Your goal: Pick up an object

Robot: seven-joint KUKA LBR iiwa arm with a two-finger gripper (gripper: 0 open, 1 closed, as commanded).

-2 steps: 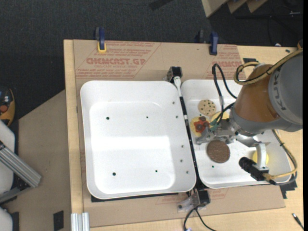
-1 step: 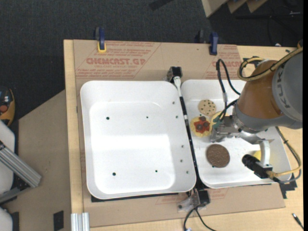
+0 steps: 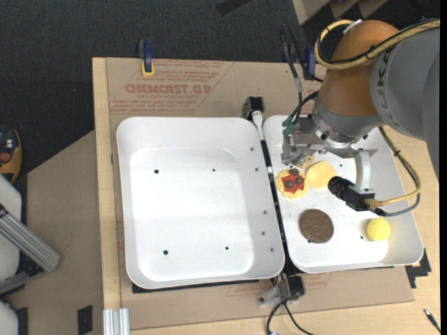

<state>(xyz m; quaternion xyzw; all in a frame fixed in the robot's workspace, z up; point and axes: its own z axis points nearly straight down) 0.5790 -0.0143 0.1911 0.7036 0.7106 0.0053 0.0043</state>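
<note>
Metal two-finger gripper (image 3: 299,160) low in right white bin (image 3: 401,253), finger state unclear; round yellow-orange toy with red spots (image 3: 292,183) just below it, pale yellow lump (image 3: 320,174) beside.

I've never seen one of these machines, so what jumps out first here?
The big grey arm with its orange band reaches in from the right, over the right bin. Below it in that bin lie small things: a brown disc, a yellow ball and a red-and-yellow piece. The left bin lies beside it.

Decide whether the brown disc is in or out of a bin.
In: the brown disc lies on the right bin's floor.
</note>
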